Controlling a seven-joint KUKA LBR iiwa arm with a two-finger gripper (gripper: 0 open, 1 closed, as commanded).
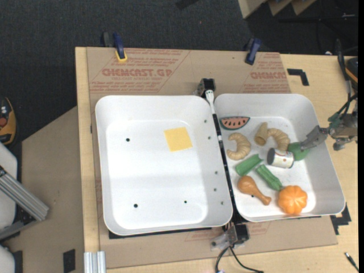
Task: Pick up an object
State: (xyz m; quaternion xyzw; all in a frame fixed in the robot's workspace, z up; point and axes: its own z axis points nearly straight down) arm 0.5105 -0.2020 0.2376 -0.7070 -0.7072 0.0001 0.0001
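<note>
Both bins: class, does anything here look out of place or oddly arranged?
Mildly. The yellow square lies alone in the left bin, while the other toy foods crowd the right bin. Nothing looks spilled or damaged.

bins point(153, 104) 2 | yellow square point(178, 139) 1 | toy foods point(248, 165) 9
</note>
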